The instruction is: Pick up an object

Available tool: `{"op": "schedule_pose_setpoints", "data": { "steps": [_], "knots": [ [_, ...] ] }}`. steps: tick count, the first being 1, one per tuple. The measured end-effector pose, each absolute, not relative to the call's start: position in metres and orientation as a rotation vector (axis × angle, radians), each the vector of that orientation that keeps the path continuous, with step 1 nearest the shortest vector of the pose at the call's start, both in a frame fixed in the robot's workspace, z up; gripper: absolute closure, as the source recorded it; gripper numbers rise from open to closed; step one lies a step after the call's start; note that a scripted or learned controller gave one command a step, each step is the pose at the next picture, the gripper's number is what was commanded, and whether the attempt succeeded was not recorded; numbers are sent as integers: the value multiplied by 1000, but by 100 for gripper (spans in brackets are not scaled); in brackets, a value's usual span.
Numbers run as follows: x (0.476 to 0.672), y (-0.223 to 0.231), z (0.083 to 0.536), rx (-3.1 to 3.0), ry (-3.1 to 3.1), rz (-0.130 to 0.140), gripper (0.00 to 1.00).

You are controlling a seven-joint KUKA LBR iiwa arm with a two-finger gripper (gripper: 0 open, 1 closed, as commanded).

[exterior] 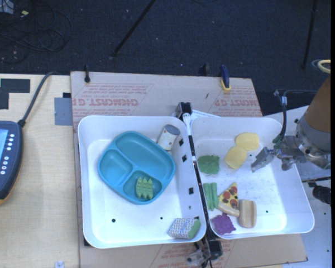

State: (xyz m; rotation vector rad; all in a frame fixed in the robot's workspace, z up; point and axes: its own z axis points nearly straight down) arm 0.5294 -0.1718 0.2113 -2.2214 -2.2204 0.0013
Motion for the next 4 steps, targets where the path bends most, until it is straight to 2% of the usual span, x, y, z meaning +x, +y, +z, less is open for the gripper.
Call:
{"op": "schedule_pose_setpoints", "data": {
  "steps": [1, 2, 3, 4],
  "knots": [
    [513, -122, 157, -2210, -2218, 5, 0],
    [493, -98, 91, -2231, -2221, -8, 0],
    [495, -100, 105, -2234, -2219, -11, 100],
    [494, -100, 104, -2233, -2217, -9, 0]
  ]
}}
